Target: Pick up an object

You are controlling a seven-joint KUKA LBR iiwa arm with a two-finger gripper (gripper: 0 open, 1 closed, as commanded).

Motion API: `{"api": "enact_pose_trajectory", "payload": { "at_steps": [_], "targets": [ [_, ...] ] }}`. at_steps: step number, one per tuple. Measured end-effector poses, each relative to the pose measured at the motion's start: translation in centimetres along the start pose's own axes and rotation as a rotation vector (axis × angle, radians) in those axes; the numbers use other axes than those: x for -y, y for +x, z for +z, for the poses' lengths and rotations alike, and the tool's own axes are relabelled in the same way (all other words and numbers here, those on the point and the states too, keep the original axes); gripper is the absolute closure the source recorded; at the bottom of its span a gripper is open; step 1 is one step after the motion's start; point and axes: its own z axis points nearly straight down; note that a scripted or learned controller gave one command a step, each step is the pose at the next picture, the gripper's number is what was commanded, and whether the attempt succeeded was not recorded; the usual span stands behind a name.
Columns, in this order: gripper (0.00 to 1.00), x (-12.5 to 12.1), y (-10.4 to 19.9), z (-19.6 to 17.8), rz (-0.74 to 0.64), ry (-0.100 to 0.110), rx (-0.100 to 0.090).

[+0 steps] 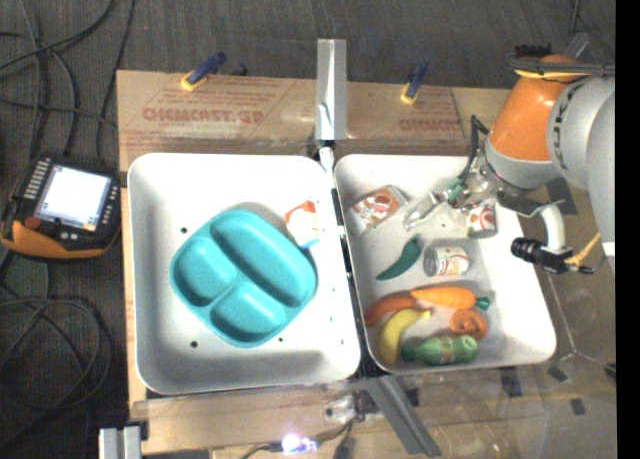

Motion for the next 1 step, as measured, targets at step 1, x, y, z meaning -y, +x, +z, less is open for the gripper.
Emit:
{"api": "enact_pose_trajectory", "payload": {
  "at_steps": [1],
  "targets": [
    [0.00, 3.77, 0.72, -3.08, -0.006, 0.017, 0.019]
  ]
}}
